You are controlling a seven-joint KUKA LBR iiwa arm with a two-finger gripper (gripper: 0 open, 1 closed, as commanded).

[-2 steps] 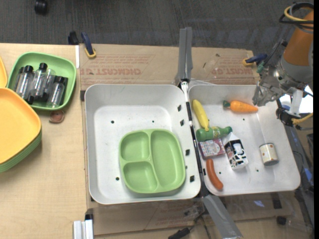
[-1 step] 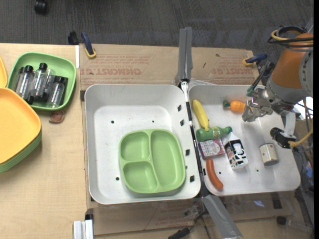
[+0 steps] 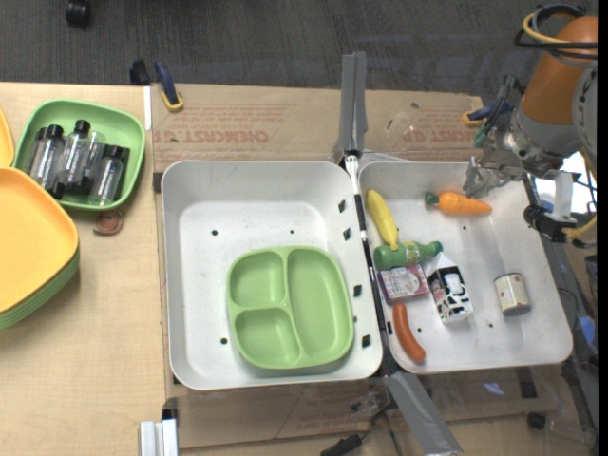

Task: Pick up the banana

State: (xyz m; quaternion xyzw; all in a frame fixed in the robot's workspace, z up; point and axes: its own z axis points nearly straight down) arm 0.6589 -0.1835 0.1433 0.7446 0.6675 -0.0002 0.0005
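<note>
Camera view: banana [image 3: 382,218] lies in right bin [image 3: 541,345] along its left wall, near far-left corner, green bottle [image 3: 407,253] just at its near end. Fingers [image 3: 482,180] hang over bin's far edge beside carrot [image 3: 459,203], well right of banana; spread cannot be told.

Bright even overhead light, soft shadows, mild glare on white bins [image 3: 190,350]

The KUKA arm [image 3: 560,84] reached in from the right, its orange band up near the top corner. The gripper [image 3: 482,180] hung low, pointing down and leftward, nothing visibly held.
</note>
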